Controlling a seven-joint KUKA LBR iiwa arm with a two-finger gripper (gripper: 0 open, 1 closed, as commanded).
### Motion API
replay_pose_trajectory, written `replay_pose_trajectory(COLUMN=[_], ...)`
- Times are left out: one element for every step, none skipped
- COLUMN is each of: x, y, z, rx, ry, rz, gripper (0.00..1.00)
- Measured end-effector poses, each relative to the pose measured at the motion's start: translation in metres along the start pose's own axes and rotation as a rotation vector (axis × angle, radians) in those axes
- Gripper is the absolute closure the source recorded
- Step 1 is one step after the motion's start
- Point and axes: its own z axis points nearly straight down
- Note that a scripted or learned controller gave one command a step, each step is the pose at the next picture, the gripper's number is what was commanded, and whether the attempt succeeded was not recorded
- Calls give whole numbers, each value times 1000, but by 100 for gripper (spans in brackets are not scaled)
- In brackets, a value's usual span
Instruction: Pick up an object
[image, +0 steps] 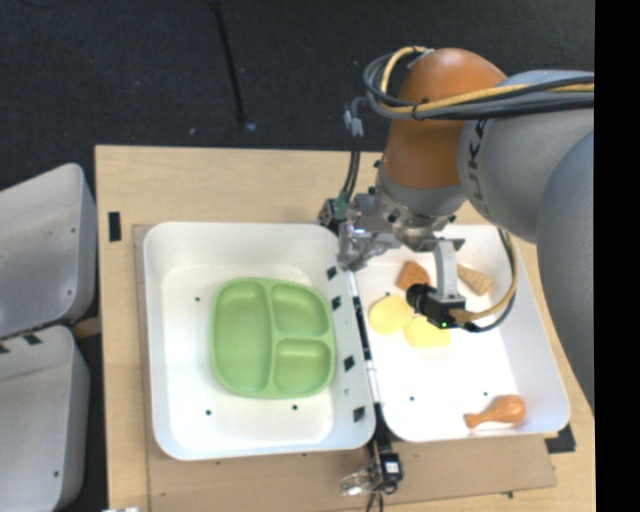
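My gripper (392, 240) hangs below the orange wrist band, over the far left part of the right bin (548, 372). Just in front of it lie a small orange piece (413, 273), a yellow round piece (388, 315) and a second yellow piece (431, 336). A tan cone-shaped piece (478, 281) lies to the right of the wrist. An orange drumstick-shaped toy (497, 412) rests near the bin's front right corner. Nothing shows between the gripper's parts.
The left bin (153, 300) holds a green divided plate (272, 336) in its middle. The ridge where the two bins meet (362, 350) runs right beside the gripper. Pale chairs (40, 260) stand at the left, off the bench.
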Motion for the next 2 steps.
replay_pose_trajectory(x=[42,40], y=[-16,-16], z=[10,10], rx=[-1,-3], ry=[0,0], rz=[1,4], gripper=[100,0])
